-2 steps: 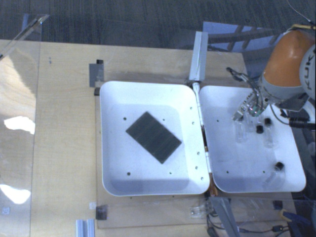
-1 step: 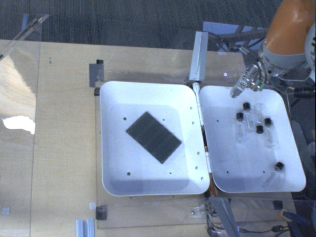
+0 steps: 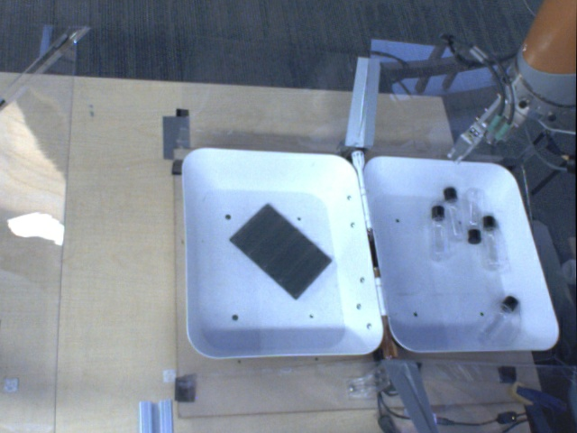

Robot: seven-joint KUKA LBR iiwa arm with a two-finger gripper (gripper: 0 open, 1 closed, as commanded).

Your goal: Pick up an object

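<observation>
Left bin [image 3: 203, 242]: dark slab [image 3: 280, 250]; right bin [image 3: 532, 233]: seemingly clear vials [image 3: 469, 216].

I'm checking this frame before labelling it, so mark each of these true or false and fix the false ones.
1. A dark flat square lies in the left bin. True.
2. The square sits aligned with the bin's walls. False: it is turned diagonally.
3. Several clear vials with black caps lie in the right bin. True.
4. One vial lies apart, near the right bin's lower right corner. True.
5. The arm hangs over the left bin. False: it is at the upper right, beyond the right bin's far corner.
</observation>
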